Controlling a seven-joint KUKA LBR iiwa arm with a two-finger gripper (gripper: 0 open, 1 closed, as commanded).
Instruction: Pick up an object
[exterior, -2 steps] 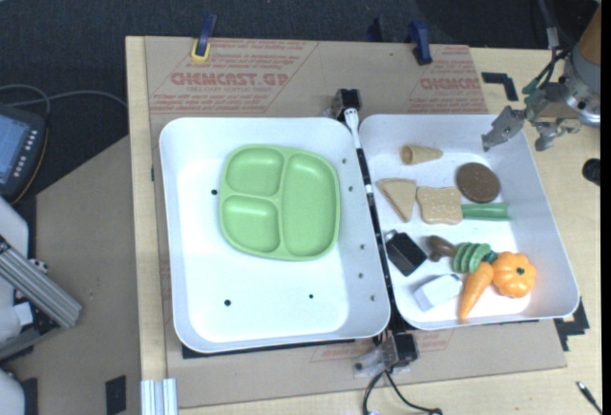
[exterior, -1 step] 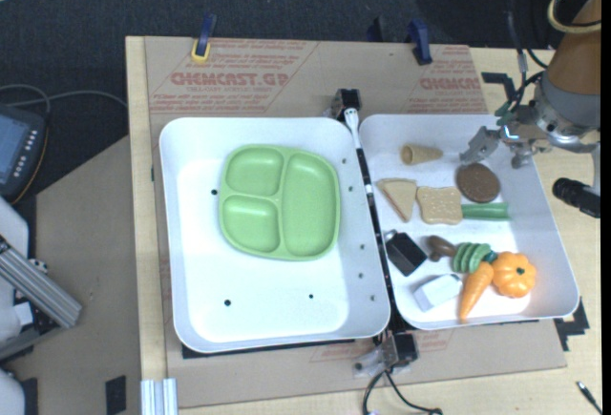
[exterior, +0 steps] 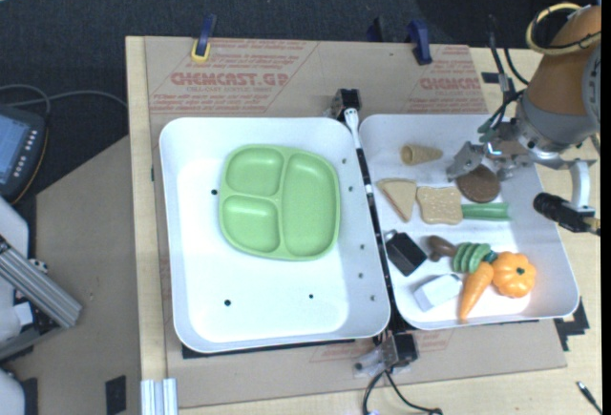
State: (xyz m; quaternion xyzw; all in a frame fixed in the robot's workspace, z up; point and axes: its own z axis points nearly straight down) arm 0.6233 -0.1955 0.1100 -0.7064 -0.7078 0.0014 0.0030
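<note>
Brown round cookie (exterior: pixel 477 185) lies in my right bin (exterior: pixel 563 256), just above the green stick (exterior: pixel 485 210); my pincer (exterior: pixel 485 158) hovers directly over it, fingers spread, nothing between them

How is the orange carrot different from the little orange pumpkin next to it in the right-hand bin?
The carrot is long and tapered, lying at a slant; the pumpkin is round and squat. The carrot has green at its top end, where the pumpkin shows a small yellowish stem on its upper side. The carrot's tip points toward the bin's near edge, and the pumpkin sits beside its top end. Both are orange toy foods in the right bin.
</note>
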